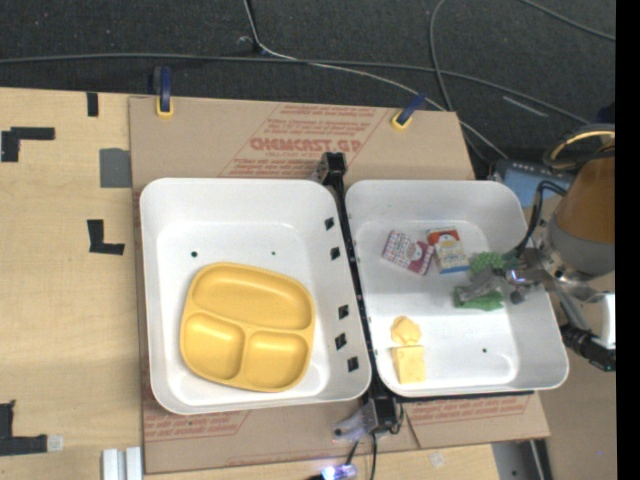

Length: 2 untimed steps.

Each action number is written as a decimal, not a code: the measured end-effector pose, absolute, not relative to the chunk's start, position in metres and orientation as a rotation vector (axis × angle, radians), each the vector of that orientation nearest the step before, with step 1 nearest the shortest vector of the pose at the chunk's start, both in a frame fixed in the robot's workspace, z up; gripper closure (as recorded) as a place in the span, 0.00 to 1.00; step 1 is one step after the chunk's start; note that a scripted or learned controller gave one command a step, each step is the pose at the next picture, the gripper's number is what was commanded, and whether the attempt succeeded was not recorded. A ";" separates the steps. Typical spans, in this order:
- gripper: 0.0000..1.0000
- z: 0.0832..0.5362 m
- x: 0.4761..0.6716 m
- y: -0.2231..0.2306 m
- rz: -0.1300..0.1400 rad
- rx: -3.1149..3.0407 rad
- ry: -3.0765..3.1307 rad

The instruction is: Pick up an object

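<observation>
Right bin: white, shallow; bare floor along the near wall and the near-right corner.
Left bin: yellow divided tray across its middle, open margin toward the far wall.
Divider: black clips along the shared rim between the bins.
Tabletop: pale wood with black tape marks, brown cardboard sheet under both bins, dark carpet and cables behind.
Green object: toy-like, lying near the right wall of the right bin.
Hand: at the right bin's right edge, just beside the green object; opening cannot be told.
Other items: pink packet, small red-and-blue box, yellow pieces near the front.
</observation>
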<state>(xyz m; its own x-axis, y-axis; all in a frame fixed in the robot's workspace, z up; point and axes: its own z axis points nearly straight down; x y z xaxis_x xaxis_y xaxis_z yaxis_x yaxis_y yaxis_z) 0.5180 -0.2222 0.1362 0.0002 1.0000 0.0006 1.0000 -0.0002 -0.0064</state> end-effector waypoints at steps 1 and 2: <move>0.00 0.084 0.518 -0.222 0.003 -2.222 -2.224; 1.00 0.098 0.519 -0.223 0.000 -2.224 -2.225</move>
<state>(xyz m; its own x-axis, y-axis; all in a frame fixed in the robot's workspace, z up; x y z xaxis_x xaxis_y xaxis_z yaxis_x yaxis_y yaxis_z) 0.5195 -0.2226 0.0977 -0.0009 1.0000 -0.0032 1.0000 0.0009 0.0028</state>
